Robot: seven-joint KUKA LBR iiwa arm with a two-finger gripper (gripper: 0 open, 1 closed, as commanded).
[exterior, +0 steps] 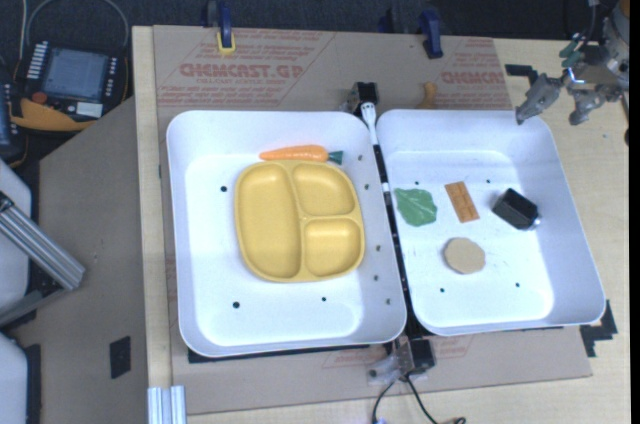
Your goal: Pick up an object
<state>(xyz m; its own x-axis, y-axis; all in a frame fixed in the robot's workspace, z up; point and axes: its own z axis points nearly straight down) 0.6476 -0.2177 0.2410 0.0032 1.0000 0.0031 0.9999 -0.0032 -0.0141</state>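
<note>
- Candidate objects sit in the right bin (570, 242): a green leaf-shaped piece (415, 206), an orange-brown rectangular strip (461, 201), a black block (516, 209) and a tan round disc (464, 256).
- Strip: flat, thin, long axis running far-to-near with a slight tilt to the right at its near end. It lies just right of the green leaf-shaped piece, apart from it.
- Black block: boxy, dark, long axis slanting from far-left to near-right; right of the strip.
- Tan disc: round, no clear axis; nearest of the four.
- Left bin (190, 242): holds a yellow three-compartment plate (298, 218). A toy carrot (295, 153) lies just beyond the plate's far edge, long axis left-right, green top at the right.
- Gripper (556, 107): over the right bin's far right corner, above the rim, fingers spread, nothing between them. Well apart from all four objects.
</note>
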